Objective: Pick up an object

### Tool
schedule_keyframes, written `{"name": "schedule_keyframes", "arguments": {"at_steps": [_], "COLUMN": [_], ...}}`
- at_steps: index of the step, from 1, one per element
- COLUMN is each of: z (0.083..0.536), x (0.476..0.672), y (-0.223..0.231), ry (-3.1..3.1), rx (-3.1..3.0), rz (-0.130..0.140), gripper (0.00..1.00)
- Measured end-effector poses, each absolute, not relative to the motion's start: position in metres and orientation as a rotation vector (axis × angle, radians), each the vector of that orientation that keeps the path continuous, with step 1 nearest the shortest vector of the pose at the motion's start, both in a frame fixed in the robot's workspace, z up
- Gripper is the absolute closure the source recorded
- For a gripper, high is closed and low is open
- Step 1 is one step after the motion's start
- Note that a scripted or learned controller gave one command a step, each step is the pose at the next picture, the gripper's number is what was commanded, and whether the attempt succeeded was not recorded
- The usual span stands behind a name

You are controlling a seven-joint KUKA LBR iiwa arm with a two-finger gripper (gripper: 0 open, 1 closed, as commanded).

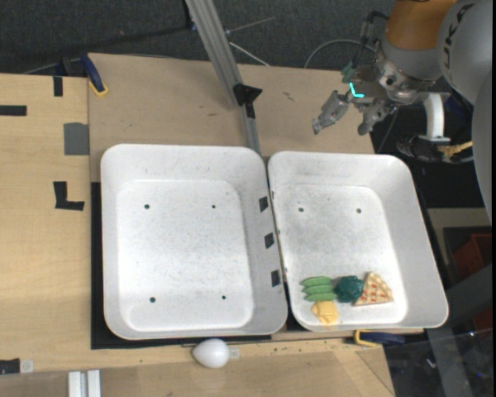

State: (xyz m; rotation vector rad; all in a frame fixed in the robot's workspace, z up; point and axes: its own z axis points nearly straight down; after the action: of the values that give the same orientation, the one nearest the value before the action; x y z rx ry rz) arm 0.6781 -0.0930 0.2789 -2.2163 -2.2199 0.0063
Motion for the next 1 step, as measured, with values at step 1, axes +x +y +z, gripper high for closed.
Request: {"name": "schedule_keyframes", "arguments": {"at_steps": [1], "z": [0.2817], "x": [0.6788], "y": [-0.0929], "ry": [-2.224], "rx": [-2.217], "rz": [0.003], "gripper": [0.0]}}
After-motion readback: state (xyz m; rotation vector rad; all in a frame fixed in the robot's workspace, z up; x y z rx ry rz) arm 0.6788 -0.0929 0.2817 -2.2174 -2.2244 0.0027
